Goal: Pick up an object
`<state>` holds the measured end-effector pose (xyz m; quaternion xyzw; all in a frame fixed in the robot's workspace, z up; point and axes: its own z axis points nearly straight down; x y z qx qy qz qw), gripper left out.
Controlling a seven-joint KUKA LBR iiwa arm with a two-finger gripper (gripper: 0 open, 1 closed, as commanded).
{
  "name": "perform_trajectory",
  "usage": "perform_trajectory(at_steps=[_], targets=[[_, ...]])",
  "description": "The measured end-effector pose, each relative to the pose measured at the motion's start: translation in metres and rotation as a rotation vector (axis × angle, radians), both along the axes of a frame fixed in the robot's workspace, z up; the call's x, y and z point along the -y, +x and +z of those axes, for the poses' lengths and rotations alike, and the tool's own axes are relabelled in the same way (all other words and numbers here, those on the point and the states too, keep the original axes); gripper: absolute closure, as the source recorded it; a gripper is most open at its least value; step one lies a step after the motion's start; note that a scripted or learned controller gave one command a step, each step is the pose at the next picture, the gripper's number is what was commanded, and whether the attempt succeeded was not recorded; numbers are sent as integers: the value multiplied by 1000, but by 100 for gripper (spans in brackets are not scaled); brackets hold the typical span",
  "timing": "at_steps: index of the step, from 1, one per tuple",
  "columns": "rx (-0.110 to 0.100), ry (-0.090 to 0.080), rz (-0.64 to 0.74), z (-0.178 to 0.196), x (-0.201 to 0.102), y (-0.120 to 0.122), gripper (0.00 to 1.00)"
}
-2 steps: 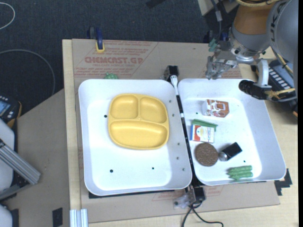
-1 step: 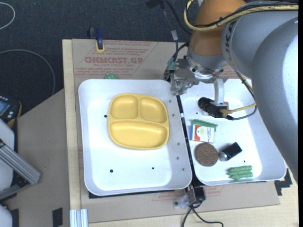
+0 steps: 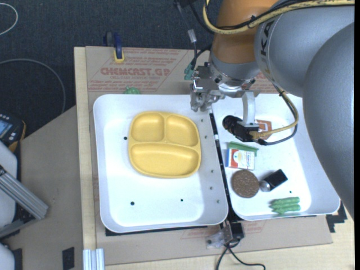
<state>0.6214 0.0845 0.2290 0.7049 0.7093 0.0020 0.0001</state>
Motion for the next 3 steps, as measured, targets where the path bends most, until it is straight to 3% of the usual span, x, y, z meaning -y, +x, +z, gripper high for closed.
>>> perform_trajectory(at_steps=[1,2,3], targets=[[2,3,6,48,-107,-44,100],[-13,-5,-13,-23,-21,-54,100],[-1,-1,-3,39,-50,-107,100]])
